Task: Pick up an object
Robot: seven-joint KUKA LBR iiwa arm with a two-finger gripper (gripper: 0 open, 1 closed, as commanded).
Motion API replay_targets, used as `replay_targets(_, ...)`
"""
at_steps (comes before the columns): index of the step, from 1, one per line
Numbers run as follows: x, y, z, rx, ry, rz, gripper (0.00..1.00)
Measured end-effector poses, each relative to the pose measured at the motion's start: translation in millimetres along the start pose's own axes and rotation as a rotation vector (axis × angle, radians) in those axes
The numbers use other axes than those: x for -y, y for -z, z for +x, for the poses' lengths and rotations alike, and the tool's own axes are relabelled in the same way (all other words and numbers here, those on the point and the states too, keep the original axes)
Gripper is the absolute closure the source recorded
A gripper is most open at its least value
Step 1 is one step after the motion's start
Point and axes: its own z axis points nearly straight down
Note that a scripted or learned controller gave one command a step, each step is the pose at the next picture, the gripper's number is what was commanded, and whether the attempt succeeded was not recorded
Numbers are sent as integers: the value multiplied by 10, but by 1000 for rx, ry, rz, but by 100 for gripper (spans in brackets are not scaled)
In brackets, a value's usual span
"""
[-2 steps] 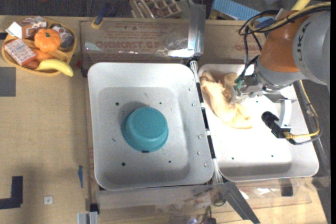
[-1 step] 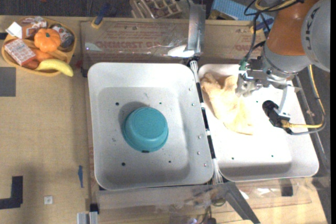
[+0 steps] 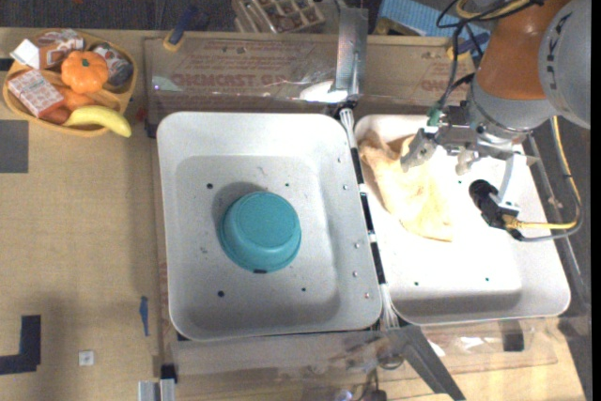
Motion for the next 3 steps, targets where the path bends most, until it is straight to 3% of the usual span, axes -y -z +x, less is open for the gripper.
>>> replay_targets(1,25,-861,-259,-2,-16,-8,0)
replay_targets(2,9,-767,-272,-1,-18,-12,100)
replay_targets(3,74,576,262,0,144,1,100)
